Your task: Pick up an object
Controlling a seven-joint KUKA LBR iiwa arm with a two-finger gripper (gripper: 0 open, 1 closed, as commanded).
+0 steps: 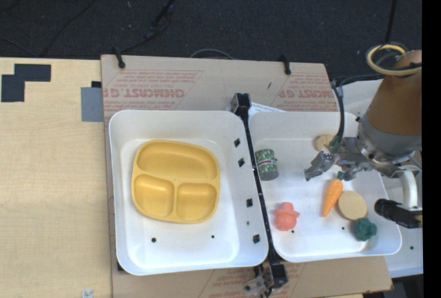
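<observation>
1. Left bin (pixel 124 152): held one yellow divided plate (pixel 176 180), lying flat at the centre-left of the frame. Not my target.
2. Right bin (pixel 296 127): held the loose objects. A small green-banded can (pixel 266 164) stood near the divider; a pink-red toy (pixel 286 215) lay below it; an orange carrot (pixel 332 196) lay centre-right, just beside a tan round disc (pixel 352 205); a dark green lump (pixel 364 228) sat at the lower right; a pale piece (pixel 323 143) showed at the upper right, partly behind my cabling.
3. My gripper (pixel 324 167): hung over the right bin, just above the carrot's top end. Nothing was pinched in it. I could not tell whether my fingers were spread or pressed together.
4. Step in hand, as I judged it: descend on the carrot, the nearest object.
5. Handling note: straddle the carrot across its narrow width, clear of the disc touching its side, then close and lift straight.
</observation>
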